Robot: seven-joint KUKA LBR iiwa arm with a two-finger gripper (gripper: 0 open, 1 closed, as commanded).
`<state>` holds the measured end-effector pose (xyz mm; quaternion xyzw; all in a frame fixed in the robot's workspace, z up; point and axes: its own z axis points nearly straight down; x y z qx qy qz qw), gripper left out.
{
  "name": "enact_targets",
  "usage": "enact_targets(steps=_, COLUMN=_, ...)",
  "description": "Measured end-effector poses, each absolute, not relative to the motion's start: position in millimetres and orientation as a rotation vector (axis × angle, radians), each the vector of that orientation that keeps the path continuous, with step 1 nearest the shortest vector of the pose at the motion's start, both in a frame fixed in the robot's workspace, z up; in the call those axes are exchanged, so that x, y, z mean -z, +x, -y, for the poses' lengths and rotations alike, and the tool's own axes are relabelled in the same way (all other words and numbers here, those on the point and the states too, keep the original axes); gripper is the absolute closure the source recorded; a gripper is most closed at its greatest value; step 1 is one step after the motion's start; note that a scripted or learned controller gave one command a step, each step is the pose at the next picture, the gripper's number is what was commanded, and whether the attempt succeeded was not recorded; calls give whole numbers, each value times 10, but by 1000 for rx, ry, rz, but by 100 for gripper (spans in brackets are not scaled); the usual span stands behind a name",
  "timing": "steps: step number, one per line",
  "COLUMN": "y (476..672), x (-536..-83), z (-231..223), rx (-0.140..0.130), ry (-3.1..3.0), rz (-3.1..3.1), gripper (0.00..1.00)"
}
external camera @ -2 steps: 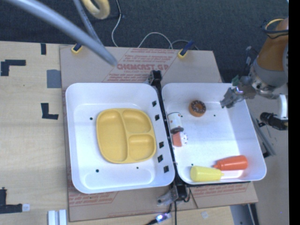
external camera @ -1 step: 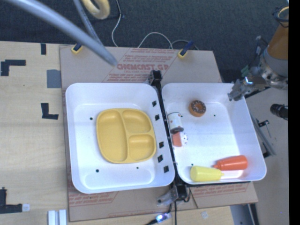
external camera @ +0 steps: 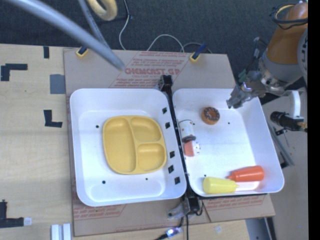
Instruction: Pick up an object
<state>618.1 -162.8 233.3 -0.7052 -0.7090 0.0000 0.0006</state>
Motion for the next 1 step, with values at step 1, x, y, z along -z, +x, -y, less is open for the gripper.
enact_targets(steps=1, y=5973, x=-2270, z=1083, rx=-2, ry=-2214, rz=2225, gripper=100)
